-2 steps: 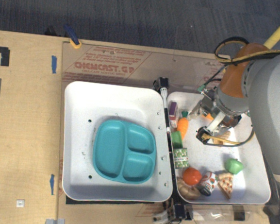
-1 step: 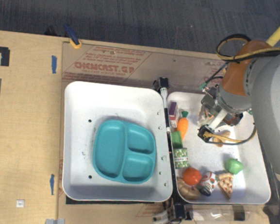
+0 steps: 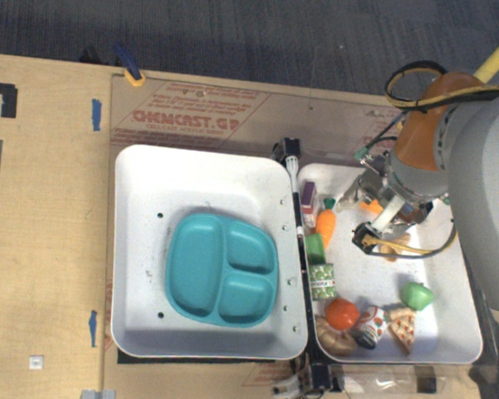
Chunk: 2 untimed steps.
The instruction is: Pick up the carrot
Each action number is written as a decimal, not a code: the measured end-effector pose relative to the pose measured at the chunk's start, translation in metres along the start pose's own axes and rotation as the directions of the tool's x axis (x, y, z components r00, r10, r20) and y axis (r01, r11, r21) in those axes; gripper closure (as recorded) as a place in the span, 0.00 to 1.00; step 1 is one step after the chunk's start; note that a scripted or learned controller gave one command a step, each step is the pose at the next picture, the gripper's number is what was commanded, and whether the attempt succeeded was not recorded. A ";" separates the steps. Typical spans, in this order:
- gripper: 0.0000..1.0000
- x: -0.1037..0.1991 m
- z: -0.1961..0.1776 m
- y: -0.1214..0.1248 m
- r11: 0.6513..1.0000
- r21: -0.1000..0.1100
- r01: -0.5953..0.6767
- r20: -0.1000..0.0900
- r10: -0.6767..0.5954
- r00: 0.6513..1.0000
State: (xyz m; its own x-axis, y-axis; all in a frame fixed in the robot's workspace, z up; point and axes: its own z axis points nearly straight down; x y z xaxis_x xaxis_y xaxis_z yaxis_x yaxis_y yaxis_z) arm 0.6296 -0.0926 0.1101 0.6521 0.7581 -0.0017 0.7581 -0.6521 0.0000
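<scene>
A brown cardboard sheet (image 3: 196, 116) lies under the far edge of the two bins. It has red print on it, and the big word looks like "CHEMCAST". The smaller red lines are too small to read.

The small orange toy carrot (image 3: 325, 224) lies in the right white bin (image 3: 459, 282), close to its left wall and near the far left corner. It is short and fat. A small green box with a label (image 3: 322, 281) lies nearer along the same wall, but its words are too tiny to read.

The grey gripper (image 3: 379, 206) hangs just beside the carrot, near the bin's far edge. I cannot tell how wide it is open, or if it has hold of anything.

A blue-green plastic plate with three parts (image 3: 223, 270) sits in the left white bin (image 3: 134, 228).
</scene>
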 end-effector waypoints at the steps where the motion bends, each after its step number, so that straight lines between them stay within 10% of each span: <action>1: 0.00 -0.066 0.023 0.043 0.998 -0.004 -0.063 -0.001 0.063 0.998; 2: 0.00 -0.056 0.023 0.044 0.971 0.010 -0.238 0.001 0.238 0.971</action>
State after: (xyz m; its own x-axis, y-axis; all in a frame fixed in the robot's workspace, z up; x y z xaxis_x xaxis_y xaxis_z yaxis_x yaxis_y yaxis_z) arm 0.6265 -0.1639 0.0873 0.8141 0.5807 -0.0027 0.5807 -0.8141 -0.0100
